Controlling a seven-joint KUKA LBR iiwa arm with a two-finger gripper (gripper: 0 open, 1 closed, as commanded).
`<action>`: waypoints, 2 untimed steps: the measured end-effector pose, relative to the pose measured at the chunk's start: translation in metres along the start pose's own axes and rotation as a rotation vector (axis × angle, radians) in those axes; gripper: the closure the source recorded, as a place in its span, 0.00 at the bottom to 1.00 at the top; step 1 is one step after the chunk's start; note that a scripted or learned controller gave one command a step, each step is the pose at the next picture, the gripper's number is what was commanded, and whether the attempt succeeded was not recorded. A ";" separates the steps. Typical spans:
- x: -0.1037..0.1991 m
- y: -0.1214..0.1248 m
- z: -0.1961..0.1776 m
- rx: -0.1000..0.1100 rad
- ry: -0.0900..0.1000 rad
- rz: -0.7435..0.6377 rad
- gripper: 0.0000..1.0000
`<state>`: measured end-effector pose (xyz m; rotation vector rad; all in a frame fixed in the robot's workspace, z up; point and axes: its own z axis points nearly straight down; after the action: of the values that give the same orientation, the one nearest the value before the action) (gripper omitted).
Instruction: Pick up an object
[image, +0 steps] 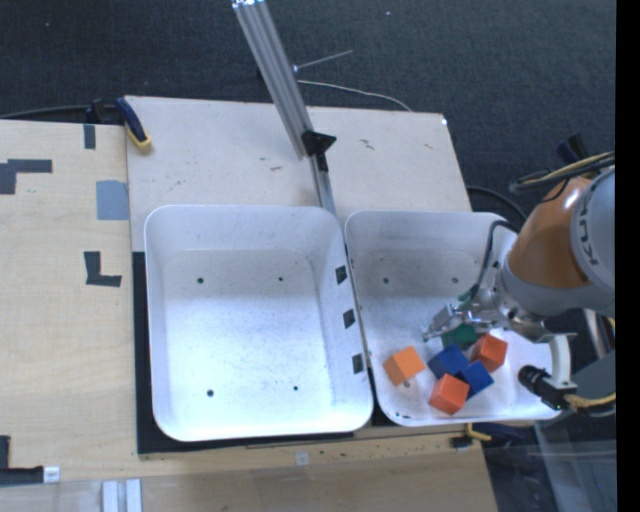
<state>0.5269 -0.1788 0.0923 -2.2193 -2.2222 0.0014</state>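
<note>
Overall, a light wooden bench (280, 150) is shown from above, bearing two shallow white bins side by side. The left bin (160, 300) is seen as a broad speckled tray with small dark holes in its floor. The right bin (400, 250) lies touching it along a shared edge, where small dark tabs are fixed. A metal rail (280, 75) is seen running down at a slant from the top edge toward the seam between the bins.

The grey arm (560, 250), with its orange band, is seen reaching in from the right over the right bin. The gripper (452, 325) is lowered into the near right part of that bin, just above a cluster of blocks. Whether its fingers are spread or closed cannot be told, and no block can be made out between them.

The blocks are gathered in the near right corner of the right bin. A green block (463, 335) lies directly at the gripper, a dark blue block (450, 360) just below it, and a second blue block (478, 378) beside that. An orange block (404, 365) is set slightly apart to the left; red-orange blocks lie at the right (491, 351) and at the near edge (449, 393).

A yellow-and-blue clamp (133, 123) rests at the bench's far left corner.
</note>
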 end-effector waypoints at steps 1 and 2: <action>-0.023 -0.022 0.000 0.000 -0.001 0.002 0.00; 0.126 -0.044 -0.102 -0.004 0.003 -0.008 0.00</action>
<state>0.4831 -0.0526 0.1943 -2.2103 -2.2315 -0.0061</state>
